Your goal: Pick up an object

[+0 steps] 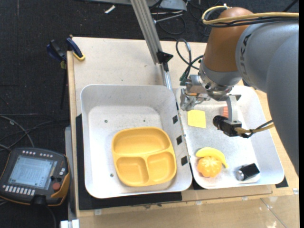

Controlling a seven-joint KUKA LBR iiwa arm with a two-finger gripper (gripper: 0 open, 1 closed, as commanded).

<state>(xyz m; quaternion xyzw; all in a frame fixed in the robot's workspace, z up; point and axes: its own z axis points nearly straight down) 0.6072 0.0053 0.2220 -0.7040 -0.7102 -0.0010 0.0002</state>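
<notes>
Overhead slanted view of the bench (118, 56) carrying two shallow white bins side by side. The left bin (95, 103) holds a yellow divided tray (142, 156) with three compartments, lying flat near the bin's front. The right bin (266, 146) holds several loose objects: a yellow square block (196, 118) toward the back left of the bin; a yellow banana (212, 154) and an orange mandarin (209, 167) touching each other near the front left; a small black cylinder (247, 172) lying on its side near the front right; and a red object (226, 111), partly hidden by the arm's hardware, near the middle. The grey arm with its orange band (228, 37) reaches in from the right and hangs over the back of the right bin. The gripper (192, 95) sits just behind the yellow square block, close to the wall between the bins; how far it is open cannot be told from this angle, and nothing is visibly held. A teach pendant (31, 175) lies beside the bench at lower left.
</notes>
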